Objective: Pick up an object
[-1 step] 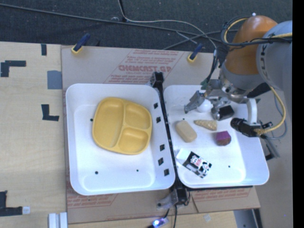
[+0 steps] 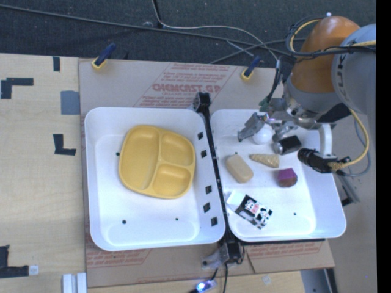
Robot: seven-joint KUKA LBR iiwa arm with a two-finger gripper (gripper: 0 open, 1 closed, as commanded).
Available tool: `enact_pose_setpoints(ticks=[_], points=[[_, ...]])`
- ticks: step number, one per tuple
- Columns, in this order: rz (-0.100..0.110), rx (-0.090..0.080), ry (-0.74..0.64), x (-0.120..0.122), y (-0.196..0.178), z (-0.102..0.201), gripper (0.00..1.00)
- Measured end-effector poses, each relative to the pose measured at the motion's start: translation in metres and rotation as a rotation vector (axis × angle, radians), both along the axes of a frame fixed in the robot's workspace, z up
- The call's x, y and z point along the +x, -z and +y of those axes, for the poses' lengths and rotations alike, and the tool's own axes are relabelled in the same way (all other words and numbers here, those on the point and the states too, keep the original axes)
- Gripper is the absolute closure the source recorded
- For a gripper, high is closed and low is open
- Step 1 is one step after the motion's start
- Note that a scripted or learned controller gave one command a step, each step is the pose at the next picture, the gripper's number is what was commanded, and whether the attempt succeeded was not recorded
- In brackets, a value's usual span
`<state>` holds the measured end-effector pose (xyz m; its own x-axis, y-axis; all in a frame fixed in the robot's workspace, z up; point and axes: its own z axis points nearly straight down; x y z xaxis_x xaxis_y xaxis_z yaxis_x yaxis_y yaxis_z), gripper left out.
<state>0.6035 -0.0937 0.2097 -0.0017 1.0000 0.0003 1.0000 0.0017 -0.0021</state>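
1. Beneath everything lies a pale wooden bench (image 2: 36,163) with a cardboard sheet (image 2: 177,84) on it, and dark carpet with cables beyond its far edge.
2. Two shallow white bins sit side by side on the cardboard: the left bin (image 2: 104,224) and the right bin (image 2: 317,218).
3. My arm (image 2: 333,54), grey with an orange band, reaches in from the right above the right bin's far end.
4. A yellow divided plate (image 2: 156,161) lies flat in the left bin.
5. My gripper (image 2: 264,129) hangs low over the right bin's far part with a small white rounded object (image 2: 261,135) between my fingers.
6. Nearer in the right bin lie a tan oblong piece (image 2: 239,168), a black-and-white printed packet (image 2: 252,210), a pale yellow cone-like piece (image 2: 265,160) and a dark purple lump (image 2: 287,177), all apart from one another.
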Motion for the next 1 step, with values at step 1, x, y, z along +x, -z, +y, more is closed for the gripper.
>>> enact_pose_setpoints(ticks=[1], points=[[0.003,-0.002,0.001,-0.0018,0.0454,-0.0058,0.00]])
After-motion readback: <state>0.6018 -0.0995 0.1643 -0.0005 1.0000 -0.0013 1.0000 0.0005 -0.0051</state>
